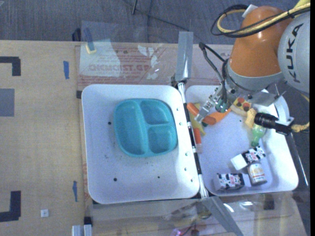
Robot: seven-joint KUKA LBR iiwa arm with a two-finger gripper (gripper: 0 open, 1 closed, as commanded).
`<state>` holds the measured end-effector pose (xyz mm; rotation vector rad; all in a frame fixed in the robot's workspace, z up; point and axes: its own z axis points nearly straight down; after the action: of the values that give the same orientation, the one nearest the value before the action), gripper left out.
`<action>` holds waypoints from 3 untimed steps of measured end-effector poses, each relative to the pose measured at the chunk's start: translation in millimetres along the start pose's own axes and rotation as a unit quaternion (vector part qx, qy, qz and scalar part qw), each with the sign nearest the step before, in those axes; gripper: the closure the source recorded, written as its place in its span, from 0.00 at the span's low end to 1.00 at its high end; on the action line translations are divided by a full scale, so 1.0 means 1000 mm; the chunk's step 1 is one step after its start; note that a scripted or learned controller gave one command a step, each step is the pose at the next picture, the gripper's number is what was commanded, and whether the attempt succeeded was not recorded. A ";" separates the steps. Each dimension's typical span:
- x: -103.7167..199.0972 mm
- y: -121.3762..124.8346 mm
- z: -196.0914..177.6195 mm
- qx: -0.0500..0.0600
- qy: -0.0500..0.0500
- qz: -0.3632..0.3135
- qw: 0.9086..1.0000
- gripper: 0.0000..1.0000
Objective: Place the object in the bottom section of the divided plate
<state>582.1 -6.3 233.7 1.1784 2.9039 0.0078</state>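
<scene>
Nearest in the right bin (290,178) sit small cow-print cartons (230,181); the teal divided plate (145,127) waits in the left bin (93,146). Farther back, the gripper (210,113) is down among orange carrot-like toys (216,118), can't tell if it's clamped. Looks like the picking step; next it needs a firm grab, then a carry left.

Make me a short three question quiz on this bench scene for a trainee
1. True or false: the blue divided plate lies in the left bin.
2. Which bin is the hand over? A) left B) right
3. Fill in: the two small cartons with black and white patches, and, lie in the ____ bin.

Key: 1 true; 2 B, the right bin, above an orange carrot-like toy; 3 right.
</scene>
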 end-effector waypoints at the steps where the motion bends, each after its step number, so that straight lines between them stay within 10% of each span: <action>1: -0.014 0.097 0.049 0.001 0.001 -0.043 0.999 1.00; 2: 0.060 0.151 0.101 0.003 0.003 -0.006 1.000 1.00; 3: 0.154 0.141 0.075 0.004 0.002 0.143 0.990 1.00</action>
<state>570.0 202.3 158.8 1.5848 2.7136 -0.0001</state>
